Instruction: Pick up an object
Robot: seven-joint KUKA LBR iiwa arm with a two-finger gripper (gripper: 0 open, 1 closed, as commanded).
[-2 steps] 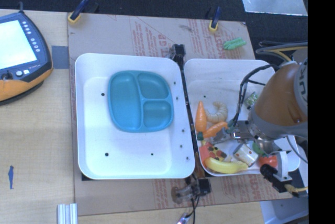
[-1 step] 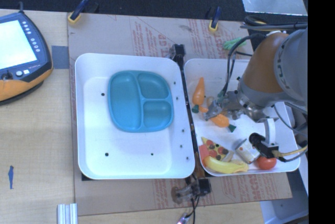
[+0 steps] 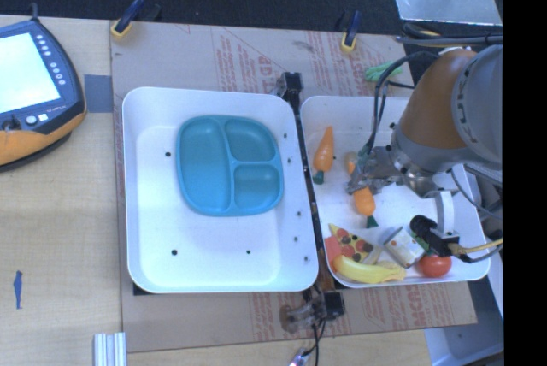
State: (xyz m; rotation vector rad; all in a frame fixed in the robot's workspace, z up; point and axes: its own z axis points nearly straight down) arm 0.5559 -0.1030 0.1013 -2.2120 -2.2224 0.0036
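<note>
Gripper (image 3: 366, 178) low in right bin (image 3: 338, 112), just above small orange (image 3: 364, 202); jaw state unclear, can't tell. Nothing lifted yet; grasp and lift remain.

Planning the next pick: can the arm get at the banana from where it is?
Probably yes. The banana lies uncovered at the right bin's near edge, close to the arm.

Blue divided plate (image 3: 229, 165), orange carrot (image 3: 323, 150), yellow banana (image 3: 367, 273), red tomato (image 3: 435, 266), white bins (image 3: 145, 185)
</note>
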